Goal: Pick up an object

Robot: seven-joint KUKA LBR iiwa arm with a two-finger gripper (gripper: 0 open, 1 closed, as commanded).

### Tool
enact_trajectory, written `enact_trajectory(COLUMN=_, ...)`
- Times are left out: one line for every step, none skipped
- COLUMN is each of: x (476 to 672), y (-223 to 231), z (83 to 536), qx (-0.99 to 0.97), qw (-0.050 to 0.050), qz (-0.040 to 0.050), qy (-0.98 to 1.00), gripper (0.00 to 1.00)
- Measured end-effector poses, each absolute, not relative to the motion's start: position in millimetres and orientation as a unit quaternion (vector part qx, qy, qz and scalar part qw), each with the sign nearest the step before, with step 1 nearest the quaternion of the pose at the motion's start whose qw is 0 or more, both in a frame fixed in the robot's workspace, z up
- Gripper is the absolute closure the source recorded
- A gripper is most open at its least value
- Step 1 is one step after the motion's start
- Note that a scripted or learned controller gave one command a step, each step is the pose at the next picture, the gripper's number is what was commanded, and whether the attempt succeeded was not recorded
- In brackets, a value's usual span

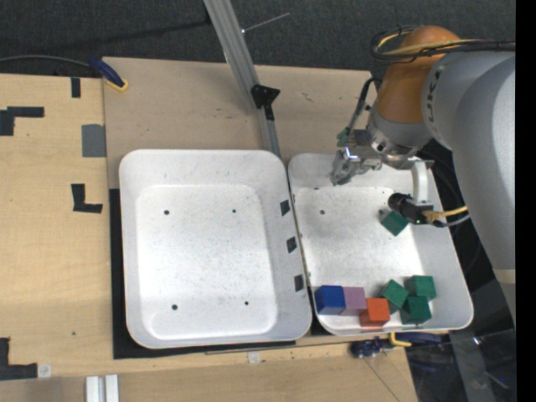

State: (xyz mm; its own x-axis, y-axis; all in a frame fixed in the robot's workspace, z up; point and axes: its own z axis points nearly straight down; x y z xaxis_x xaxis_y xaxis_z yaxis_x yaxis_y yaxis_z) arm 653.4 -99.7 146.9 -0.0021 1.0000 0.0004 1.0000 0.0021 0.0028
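We are hovering over the right white plastic bin [335,224], nothing visibly between the jaws.

The two-finger metal gripper [345,167] is hanging at the bin's far edge; we cannot tell how wide the jaws stand. The nearest small dark green cube [394,222] is lying just right and nearer the camera.

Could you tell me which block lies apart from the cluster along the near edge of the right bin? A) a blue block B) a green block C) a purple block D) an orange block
B: one green block lies alone by the right wall of the right bin, while the blue block, purple block and orange block sit clustered along the near edge.
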Motion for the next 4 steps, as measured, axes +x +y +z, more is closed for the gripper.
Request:
enact_trajectory(x=659.6, y=-99.1, z=191.0, qx=0.706, qw=0.002, qz=0.0014, qy=0.708, gripper=1.00)
enact_trajectory(x=660.4, y=-98.7, z=221.1, qx=0.707, qw=0.001, qz=0.0008, qy=0.708, gripper=1.00)
enact_trajectory(x=660.7, y=-45.8, z=212.6, qx=0.705, qw=-0.001, qz=-0.0003, qy=0.709, gripper=1.00)
enact_trajectory(x=663.6, y=7.7, z=227.5, qx=0.705, qw=-0.001, qz=0.0010, qy=0.710, gripper=1.00)
